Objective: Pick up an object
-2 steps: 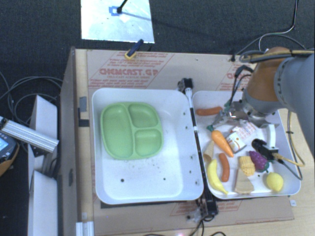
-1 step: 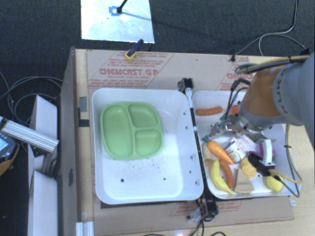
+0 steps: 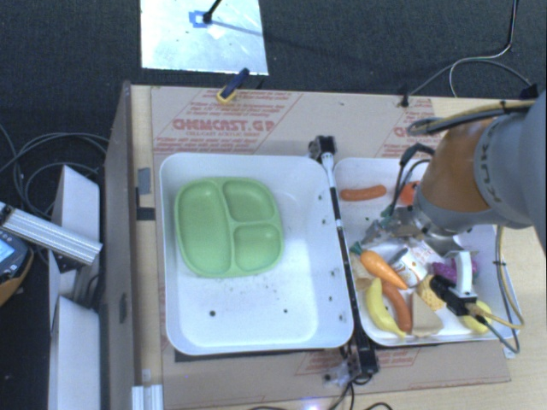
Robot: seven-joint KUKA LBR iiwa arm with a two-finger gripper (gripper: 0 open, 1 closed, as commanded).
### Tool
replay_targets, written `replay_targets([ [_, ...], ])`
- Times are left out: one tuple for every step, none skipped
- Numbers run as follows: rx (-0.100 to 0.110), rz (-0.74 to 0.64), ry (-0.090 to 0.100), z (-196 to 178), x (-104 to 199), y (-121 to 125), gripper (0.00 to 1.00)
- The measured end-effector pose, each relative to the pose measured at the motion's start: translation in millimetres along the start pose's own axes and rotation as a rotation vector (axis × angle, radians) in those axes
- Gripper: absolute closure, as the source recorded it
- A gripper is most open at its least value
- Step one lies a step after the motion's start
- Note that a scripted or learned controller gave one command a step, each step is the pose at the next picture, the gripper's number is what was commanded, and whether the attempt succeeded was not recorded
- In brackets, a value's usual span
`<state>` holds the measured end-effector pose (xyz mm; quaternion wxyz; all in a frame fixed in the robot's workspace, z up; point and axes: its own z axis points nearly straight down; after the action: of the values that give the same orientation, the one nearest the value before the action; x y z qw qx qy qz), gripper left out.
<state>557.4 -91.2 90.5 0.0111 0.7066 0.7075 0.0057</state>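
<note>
My gripper (image 3: 384, 230) hangs low over the middle of the right bin (image 3: 349, 176), on the grey arm with the orange band (image 3: 457, 173). Just below it lies an orange carrot (image 3: 381, 268). Toward the bin's front are a yellow banana (image 3: 379, 307), a reddish sausage (image 3: 398, 307) and a tan bread slice (image 3: 426, 319). A second sausage (image 3: 363, 193) lies alone at the far end, up and left of the gripper. A small white object (image 3: 412, 268) and a purple object (image 3: 444, 272) sit to the right of the carrot, partly under the wrist.
The left bin (image 3: 256, 327) holds a green divided plate (image 3: 229, 225) and some dark crumbs. A black divider bar (image 3: 338, 229) runs between the bins. Cardboard (image 3: 256, 118) lines the bench behind them.
</note>
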Motion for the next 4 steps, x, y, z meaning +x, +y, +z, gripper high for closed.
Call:
replay_targets([
  [0.001, -0.002, 0.002, 0, -2, -17, 0.00],
  [0.008, -0.003, 0.004, 3, -34, 56, 0.00],
  [0.040, -0.001, 0.004, 10, -55, 107, 0.00],
  [0.039, -0.006, 0.007, 0, -53, 108, 1.00],
])
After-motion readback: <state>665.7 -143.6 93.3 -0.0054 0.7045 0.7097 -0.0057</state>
